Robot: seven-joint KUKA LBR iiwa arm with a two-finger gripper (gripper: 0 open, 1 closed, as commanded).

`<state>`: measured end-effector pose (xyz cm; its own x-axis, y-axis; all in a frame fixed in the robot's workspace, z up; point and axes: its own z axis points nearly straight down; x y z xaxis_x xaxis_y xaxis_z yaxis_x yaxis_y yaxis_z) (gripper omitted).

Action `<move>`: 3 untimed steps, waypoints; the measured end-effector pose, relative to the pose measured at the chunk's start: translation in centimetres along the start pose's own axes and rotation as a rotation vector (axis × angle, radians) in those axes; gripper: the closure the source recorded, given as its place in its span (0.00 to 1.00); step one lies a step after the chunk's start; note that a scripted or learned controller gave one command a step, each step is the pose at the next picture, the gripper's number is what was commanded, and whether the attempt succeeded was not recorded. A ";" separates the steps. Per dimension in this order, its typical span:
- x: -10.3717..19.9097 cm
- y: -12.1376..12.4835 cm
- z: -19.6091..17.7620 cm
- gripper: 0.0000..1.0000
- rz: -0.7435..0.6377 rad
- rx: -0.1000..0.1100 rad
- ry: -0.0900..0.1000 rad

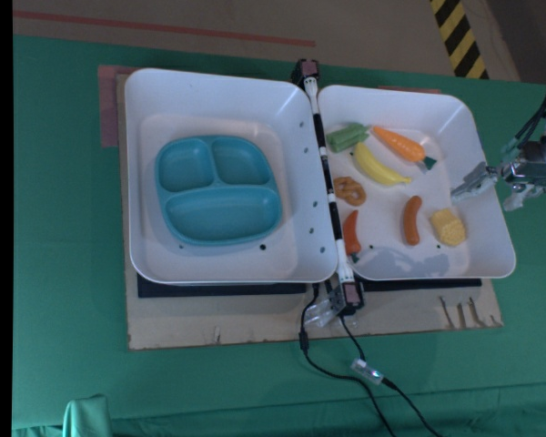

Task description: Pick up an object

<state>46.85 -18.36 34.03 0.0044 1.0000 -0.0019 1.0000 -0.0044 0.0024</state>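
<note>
The gripper (480,182) hung at the right bin's (491,255) right rim, arm cut off by the frame edge; whether it was open could not be told. In the glossy bin lay a tapered carrot (399,142), curved banana (379,167), knotted pretzel (349,189), sausage (411,219), and bumpy yellow corn piece (449,227); a sectioned teal plate (218,189) filled the left bin (146,253).

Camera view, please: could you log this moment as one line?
claw at right bin right edge, holding nothing | nearest: corn, sausage | left bin: teal tray | pick not begun
</note>
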 end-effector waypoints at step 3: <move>2.8 7.7 1.2 1.00 -0.001 -0.003 -0.001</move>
<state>54.62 -15.63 32.82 0.0034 1.0000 -0.0028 1.0000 -0.0033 0.0056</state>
